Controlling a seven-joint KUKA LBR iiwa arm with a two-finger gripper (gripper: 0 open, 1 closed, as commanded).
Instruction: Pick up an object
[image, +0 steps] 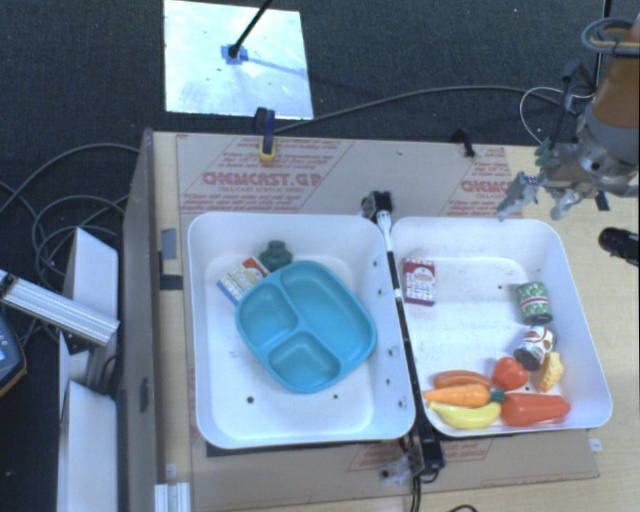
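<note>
1. Claw position: the claw sits at the upper right of the camera view, above the worktop just outside the far rim of the right bin.
2. Claw state: the two fingers stand spread apart with nothing between them. The claw is released and carries no load.
3. Candidate objects, right bin: a red-and-white carton lies near the divider; a green can and a second small can lie by the right wall; a cluster at the near corner holds a tomato, a carrot, a banana, a red pepper and a yellow piece.
4. Left bin: a blue divided tray, a small box and a dark green item just beside the tray's far edge.
5. Progress: no object is lifted; all rest in the bins. The pick appears not yet begun.
6. Remaining: select one object, move over it, descend, close, lift.
</note>
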